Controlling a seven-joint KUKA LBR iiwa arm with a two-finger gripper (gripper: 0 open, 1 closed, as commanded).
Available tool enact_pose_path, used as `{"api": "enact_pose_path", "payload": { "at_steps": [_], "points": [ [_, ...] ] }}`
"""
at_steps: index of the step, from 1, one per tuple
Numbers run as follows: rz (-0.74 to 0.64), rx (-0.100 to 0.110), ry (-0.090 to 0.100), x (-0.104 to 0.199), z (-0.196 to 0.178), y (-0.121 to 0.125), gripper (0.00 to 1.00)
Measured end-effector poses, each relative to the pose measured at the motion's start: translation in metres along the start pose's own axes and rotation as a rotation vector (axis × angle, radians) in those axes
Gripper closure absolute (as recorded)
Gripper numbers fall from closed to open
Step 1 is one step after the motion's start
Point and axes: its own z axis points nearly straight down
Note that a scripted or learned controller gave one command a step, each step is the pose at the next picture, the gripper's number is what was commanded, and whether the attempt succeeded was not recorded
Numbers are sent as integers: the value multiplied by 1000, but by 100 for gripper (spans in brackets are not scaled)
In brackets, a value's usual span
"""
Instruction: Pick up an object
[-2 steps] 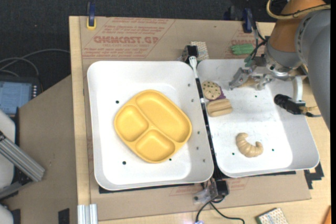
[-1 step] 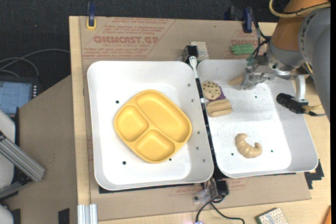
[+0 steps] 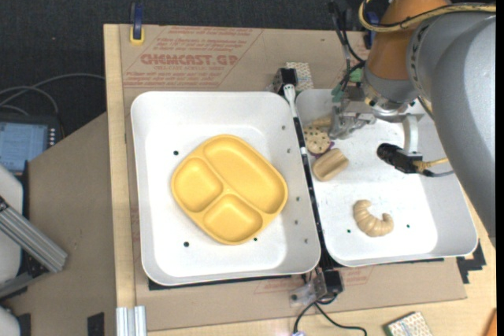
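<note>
From where I stand, the bench [image 3: 197, 59] carries two shallow white bins side by side. The left bin [image 3: 150, 169] holds a yellow plate [image 3: 228, 189] with three compartments, lying flat near the middle of that bin. The right bin [image 3: 425, 232] holds three small food items. A round brown cookie [image 3: 316, 141] with small holes lies against the left wall of this bin, close to its far left corner. Just below it, almost touching, lies a tan bread piece [image 3: 330, 164], also near the left wall. A pale croissant [image 3: 372, 218], curved, rests apart from these two, nearer to the front edge of the bin and about in its middle. The grey arm [image 3: 465, 83] with its orange band [image 3: 402, 35] comes over the far right corner of the right bin. The gripper [image 3: 342, 124] is low in the far left corner of this bin, just beside the cookie. How its jaws stand, I cannot tell, and nothing is seen between them.
</note>
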Motion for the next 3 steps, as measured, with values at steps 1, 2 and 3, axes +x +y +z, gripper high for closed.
{"api": "enact_pose_path", "payload": {
  "at_steps": [1, 2, 3],
  "points": [
    [1, -3, 11, -51, 0, 1, 100],
    [0, -26, 2, -51, -3, 6, 0],
    [-3, -28, 3, -12, -4, 7, 0]
  ]
}}
